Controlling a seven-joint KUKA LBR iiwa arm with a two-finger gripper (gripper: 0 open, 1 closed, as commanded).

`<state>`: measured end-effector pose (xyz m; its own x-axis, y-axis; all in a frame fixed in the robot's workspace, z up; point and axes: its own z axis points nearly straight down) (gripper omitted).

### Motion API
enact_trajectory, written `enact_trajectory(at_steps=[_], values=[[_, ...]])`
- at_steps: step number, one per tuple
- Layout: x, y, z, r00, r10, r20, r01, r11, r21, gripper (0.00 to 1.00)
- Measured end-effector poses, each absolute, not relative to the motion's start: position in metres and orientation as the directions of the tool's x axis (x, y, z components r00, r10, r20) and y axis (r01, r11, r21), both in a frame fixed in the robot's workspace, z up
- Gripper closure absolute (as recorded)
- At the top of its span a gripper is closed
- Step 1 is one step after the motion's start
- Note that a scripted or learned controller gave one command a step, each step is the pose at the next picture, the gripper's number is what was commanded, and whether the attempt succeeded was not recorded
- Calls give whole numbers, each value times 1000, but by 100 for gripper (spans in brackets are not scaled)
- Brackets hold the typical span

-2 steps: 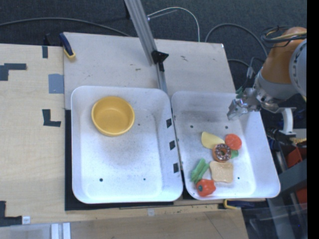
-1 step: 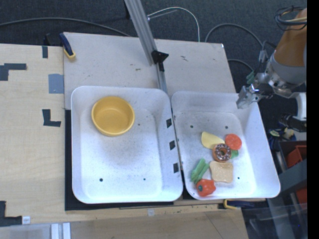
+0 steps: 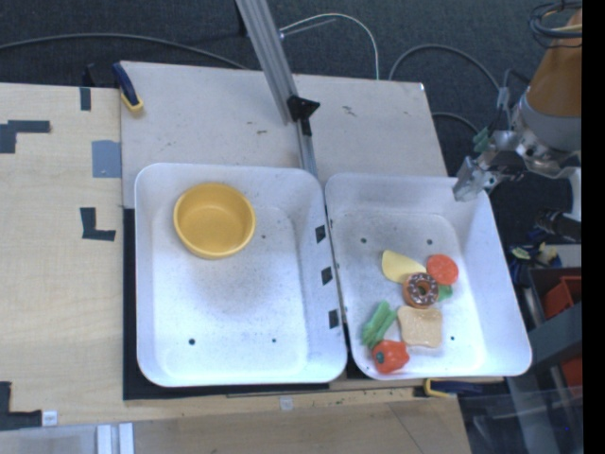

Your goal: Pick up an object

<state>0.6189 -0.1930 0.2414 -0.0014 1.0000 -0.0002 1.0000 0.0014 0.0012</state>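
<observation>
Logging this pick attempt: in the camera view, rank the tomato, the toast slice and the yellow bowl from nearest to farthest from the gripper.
From the gripper, at the right bin's upper right corner:
1. Tomato, right bin, top of the food cluster.
2. Toast slice, right bin, lower down.
3. Yellow bowl, left bin.

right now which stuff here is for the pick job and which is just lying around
For the job: end effector; the right bin's pickable items: yellow piece, tomato, donut, toast, green bean, red pepper.

Lying about: yellow bowl in the left bin, blue-and-yellow clamp, metal pole, cables.
</observation>
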Motion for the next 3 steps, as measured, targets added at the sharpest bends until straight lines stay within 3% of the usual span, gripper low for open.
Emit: enact_trajectory(at_steps=[3], values=[[627, -16, 217, -7, 1000, 1, 1000, 7, -3, 100]])
